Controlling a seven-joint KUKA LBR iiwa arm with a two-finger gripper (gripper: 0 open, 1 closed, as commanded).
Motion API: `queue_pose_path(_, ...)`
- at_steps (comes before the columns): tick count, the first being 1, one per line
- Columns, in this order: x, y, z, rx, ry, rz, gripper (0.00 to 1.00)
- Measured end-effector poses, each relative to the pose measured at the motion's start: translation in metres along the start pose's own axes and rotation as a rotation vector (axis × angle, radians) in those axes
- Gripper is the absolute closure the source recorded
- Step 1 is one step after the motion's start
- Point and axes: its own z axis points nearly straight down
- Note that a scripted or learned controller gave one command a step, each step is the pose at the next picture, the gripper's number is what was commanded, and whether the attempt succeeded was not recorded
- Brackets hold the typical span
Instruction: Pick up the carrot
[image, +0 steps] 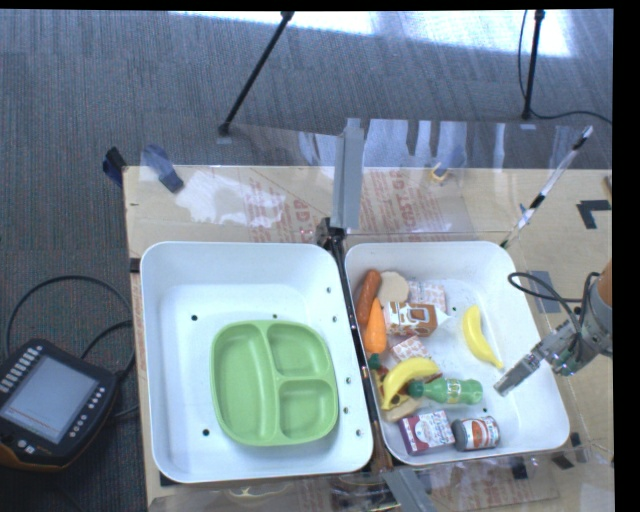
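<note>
On the floor at far left lies a teach pendant (45, 405) with a dark screen. The left bin (165, 270) holds a green divided plate (273, 381), lying flat in its middle with bare white floor all round.

Just past the shared rim, in the right bin (520, 270), the carrot (375, 327) lies against the left wall, pointing up and down the bin. A reddish sausage (367, 291) touches its upper end, and a small printed carton (412, 318) sits just beside it on the right. Below it a banana (408, 376) curves, with a green bottle (452, 390) beside that, then a dark red box (427, 432) and a tin can (475, 432) along the near wall. A second banana (481, 338) lies alone, further right. The bin's upper right corner is open floor.

The gripper (510, 378) hangs over the right side of this bin, well apart from the carrot, nothing between its fingers; whether they are spread or closed I cannot tell.
</note>
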Motion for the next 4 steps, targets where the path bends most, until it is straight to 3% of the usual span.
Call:
queue_pose_path(1,-0.015,0.025,-0.081,-0.003,-0.004,-0.017,0.00)
queue_pose_path(2,0.000,0.001,-0.065,-0.001,-0.002,-0.028,0.00)
queue_pose_path(3,-0.002,-0.001,-0.090,-0.002,-0.004,-0.034,0.00)
queue_pose_path(4,-0.003,-0.001,-0.098,-0.002,-0.003,-0.033,1.00)
